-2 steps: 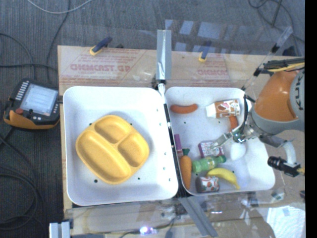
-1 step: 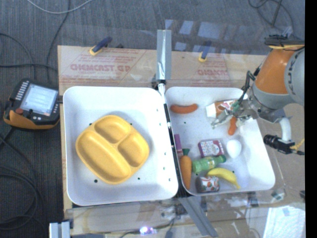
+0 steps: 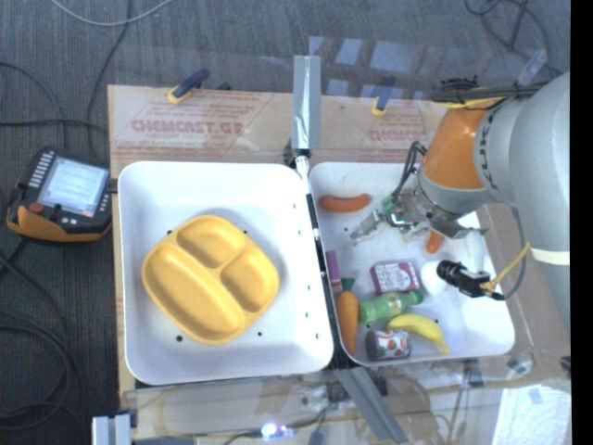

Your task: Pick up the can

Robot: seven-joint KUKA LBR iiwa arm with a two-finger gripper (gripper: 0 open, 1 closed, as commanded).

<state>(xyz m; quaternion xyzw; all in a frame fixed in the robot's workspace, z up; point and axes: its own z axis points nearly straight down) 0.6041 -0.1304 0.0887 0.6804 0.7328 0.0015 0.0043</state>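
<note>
Hovering spread-jawed and empty gripper (image 3: 375, 222) above right bin (image 3: 500, 336); one can (image 3: 387, 344), one banana (image 3: 419, 329), one carrot (image 3: 347, 317).

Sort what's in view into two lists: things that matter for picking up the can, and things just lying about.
For the job:
can, near the right bin's front edge
gripper, over the right bin's back part

Lying about:
banana
carrot
green bottle
sausage
purple packet
yellow divided plate in the left bin
</note>
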